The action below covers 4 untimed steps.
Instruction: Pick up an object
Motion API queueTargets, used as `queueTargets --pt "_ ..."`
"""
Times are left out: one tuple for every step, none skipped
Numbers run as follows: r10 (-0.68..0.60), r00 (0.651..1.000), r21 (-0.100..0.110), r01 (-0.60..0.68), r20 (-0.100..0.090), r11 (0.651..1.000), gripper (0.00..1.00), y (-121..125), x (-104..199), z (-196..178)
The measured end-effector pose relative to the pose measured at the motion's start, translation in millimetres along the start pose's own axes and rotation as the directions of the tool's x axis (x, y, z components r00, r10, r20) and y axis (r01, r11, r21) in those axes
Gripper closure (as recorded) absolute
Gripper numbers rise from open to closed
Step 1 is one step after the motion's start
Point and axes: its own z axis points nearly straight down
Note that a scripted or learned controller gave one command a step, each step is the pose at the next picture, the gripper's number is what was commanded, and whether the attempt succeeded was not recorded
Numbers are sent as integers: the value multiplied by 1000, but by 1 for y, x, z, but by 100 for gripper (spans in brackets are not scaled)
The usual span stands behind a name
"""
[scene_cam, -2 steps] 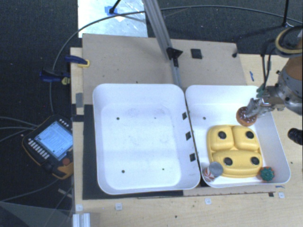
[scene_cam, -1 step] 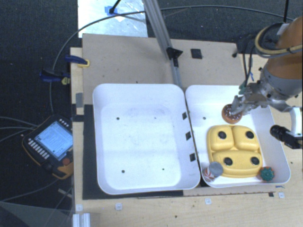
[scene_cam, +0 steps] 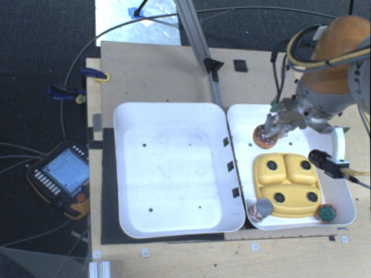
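The grey arm (scene_cam: 330, 94), with its orange band in the upper right of the frame, reaches down and leftward into the right bin (scene_cam: 243, 155). Its pincer (scene_cam: 270, 131) sits low over the upper left part of that bin, directly above a small brown round object (scene_cam: 264, 139) with an orange rim. The pincer's tip overlaps the top of the object, so it looks to be touching it or just above it. I cannot tell from this slanted view how far open the pincer is, or whether it grips anything.

Below the brown object, apart from it, a yellow moulded piece (scene_cam: 288, 184) with four rounded lobes, each with a dark dot, lies flat in the lower half of the right bin. A small grey lump (scene_cam: 264, 207) rests against its lower left corner, close to the bin's left wall. A green ball (scene_cam: 328, 213) sits at the piece's lower right corner, in the bin's lower right corner.

The left bin (scene_cam: 168, 167) stands just beside the right one, their rims meeting along the middle of the frame. Both rest on the pale brown worktop (scene_cam: 151, 74). On the worktop above the right bin lies a small black square (scene_cam: 240, 65). A grey metal pole (scene_cam: 194, 33) slants from the top of the frame down to the gap between the bins. Two blue-and-yellow clamps (scene_cam: 95, 75) grip the worktop's left edge in the upper left. A handheld control pendant (scene_cam: 61, 175) with a lit screen lies on the dark floor at the far left, cables trailing around it.
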Motion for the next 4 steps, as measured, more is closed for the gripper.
queueTargets --pt "0 1000 -1 0 0 1000 100 16 43 1" --pt "0 1000 -1 0 0 1000 100 46 86 13" --pt "0 1000 -1 0 -1 1000 100 69 140 28" --pt "4 1000 0 -4 1 1000 0 68 136 27"
